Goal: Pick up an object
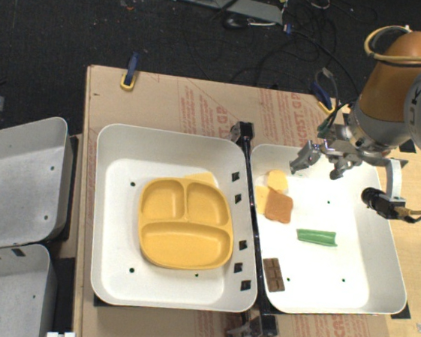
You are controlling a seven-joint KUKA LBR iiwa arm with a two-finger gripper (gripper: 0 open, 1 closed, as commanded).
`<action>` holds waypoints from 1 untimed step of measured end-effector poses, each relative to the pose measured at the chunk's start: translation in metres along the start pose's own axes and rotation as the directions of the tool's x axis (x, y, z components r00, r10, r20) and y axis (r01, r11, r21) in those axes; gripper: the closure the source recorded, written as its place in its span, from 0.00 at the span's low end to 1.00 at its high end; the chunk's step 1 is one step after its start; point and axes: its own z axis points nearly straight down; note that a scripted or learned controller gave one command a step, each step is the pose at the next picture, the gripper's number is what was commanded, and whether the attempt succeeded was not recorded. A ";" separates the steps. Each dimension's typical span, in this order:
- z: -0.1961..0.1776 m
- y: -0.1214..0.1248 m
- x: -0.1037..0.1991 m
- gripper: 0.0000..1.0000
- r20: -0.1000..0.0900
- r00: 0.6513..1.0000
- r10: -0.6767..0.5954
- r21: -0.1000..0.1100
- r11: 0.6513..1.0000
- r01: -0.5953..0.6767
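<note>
In the right bin lie a pale yellow block, an orange-brown block just below it, a green stick near the middle, and a dark brown bar at the bin's left front. My gripper hangs over the bin's far edge, up and to the right of the yellow block, with its fingers spread and nothing between them.
The left bin holds a yellow compartment tray. A black divider with clips runs between the bins. Grey metal panels lie off the bench to the left. Cables trail behind the bench.
</note>
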 end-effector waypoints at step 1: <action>-0.009 0.003 0.000 0.00 0.002 1.000 -0.002 -0.014 1.000 0.002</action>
